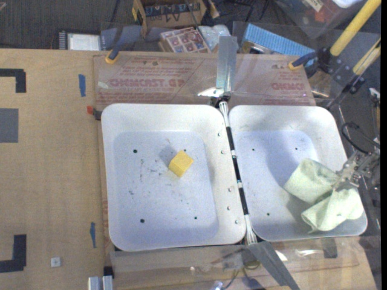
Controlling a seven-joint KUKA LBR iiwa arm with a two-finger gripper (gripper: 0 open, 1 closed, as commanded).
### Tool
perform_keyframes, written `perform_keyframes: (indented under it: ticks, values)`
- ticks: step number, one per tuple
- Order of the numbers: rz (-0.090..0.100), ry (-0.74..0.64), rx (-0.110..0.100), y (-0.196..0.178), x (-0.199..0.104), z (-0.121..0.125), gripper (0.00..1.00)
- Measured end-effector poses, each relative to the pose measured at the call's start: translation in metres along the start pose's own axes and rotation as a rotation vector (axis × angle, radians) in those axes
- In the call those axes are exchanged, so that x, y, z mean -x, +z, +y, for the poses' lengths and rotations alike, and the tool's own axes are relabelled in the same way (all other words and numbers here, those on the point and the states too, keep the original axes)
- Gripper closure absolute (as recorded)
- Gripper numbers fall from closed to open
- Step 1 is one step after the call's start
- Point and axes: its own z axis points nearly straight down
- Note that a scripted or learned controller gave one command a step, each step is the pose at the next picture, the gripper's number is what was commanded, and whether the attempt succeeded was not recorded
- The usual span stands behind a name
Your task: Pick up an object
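Hand [349, 175] down on pale green cloth [323, 195] by right bin's [284, 116] right edge; grip state unreadable. Nothing lifted yet. Yellow block [181, 164] untouched in left bin [160, 113].

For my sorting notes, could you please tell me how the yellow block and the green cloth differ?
The yellow block is small, rigid and boxy; the green cloth is larger, soft and crumpled. The block lies alone in the left bin; the cloth lies in the right bin with the gripper on it. Both rest on a bin floor.
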Motion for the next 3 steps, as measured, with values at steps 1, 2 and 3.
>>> perform_keyframes:
  ticks: [1,2,3]
  values:
    - [0.004,-0.337,0.001,0.015,0.002,-0.005,1.00]
    - [-0.001,-0.713,0.002,0.018,0.016,0.003,1.00]
    - [-0.001,-1.122,0.002,-0.014,0.018,0.004,1.00]
